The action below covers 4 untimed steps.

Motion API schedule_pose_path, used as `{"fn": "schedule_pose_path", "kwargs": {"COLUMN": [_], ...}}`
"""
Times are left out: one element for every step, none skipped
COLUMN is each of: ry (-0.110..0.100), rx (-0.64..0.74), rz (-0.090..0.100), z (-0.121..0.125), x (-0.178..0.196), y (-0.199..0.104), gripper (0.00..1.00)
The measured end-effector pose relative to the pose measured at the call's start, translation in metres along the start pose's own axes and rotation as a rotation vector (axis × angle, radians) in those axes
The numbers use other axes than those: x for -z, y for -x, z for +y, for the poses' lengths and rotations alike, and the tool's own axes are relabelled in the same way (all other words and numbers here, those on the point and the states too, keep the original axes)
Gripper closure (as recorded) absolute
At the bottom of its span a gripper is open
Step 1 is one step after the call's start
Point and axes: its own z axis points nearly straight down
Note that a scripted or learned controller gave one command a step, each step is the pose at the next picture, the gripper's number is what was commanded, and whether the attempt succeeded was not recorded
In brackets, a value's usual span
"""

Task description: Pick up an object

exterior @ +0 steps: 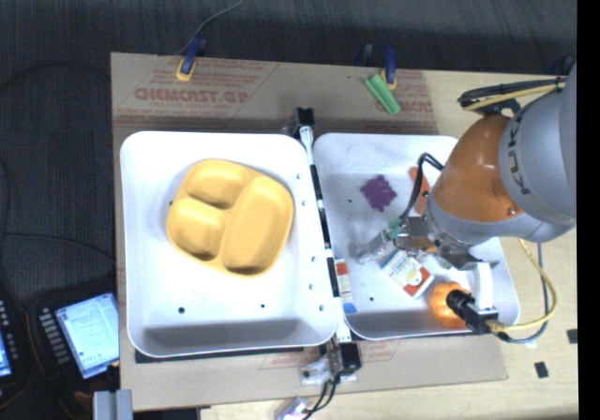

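Observation:
The arm reaches in over the right bin (370, 320), its orange band above the wrist at the bin's right side. My gripper (386, 246) hangs low near the middle of that bin, pointing left. A white and red packet (411, 274) lies just below and right of it, partly under the wrist. A purple object (378, 191) sits above the gripper, apart from it. An orange ball (439, 302) rests near the bin's front right corner. A large yellow lumpy object (230, 215) fills the middle of the left bin (150, 315).
A green marker-like piece (382, 93) lies on the cardboard behind the right bin. Blue clamps (192, 57) hold the cardboard's back edge. A small printed strip (342, 279) lies against the right bin's left wall. Yellow cables run along the arm's right side.

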Motion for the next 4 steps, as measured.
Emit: {"fn": "schedule_pose_path", "kwargs": {"ry": [0.003,0.002,0.008,0.006], "rx": [-0.001,-0.001,-0.002,-0.002], "rz": [-0.001,-0.001,-0.005,-0.003], "z": [0.001,0.001,-0.027,-0.026], "x": [0.011,0.010,0.001,0.011], "y": [0.001,0.001,-0.016,-0.016], "gripper": [1.00,0.00,0.00,1.00]}}
